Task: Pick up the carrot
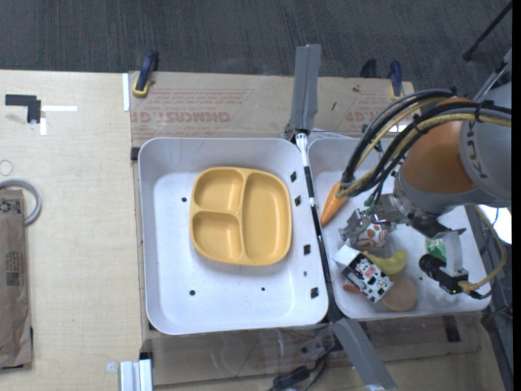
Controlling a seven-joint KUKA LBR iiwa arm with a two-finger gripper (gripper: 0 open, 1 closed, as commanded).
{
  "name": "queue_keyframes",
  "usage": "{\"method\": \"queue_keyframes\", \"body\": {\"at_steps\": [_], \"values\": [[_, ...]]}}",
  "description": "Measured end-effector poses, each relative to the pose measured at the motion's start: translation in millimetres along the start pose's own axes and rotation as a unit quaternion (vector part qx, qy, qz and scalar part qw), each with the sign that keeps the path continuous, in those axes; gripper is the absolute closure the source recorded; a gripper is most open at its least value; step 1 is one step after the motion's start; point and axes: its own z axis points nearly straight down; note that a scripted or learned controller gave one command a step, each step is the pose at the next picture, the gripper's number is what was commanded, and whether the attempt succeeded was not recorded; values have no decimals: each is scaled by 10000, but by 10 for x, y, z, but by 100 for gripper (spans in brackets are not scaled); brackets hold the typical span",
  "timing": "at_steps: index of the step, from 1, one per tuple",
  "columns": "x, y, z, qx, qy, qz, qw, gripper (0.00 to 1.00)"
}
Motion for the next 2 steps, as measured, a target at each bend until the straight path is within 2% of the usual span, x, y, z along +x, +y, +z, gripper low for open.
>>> {"method": "queue_keyframes", "body": {"at_steps": [1, 2], "values": [[493, -322, -928, 0, -2, 428, 9991, 0], [628, 214, -925, 3, -6, 1827, 9832, 0]]}}
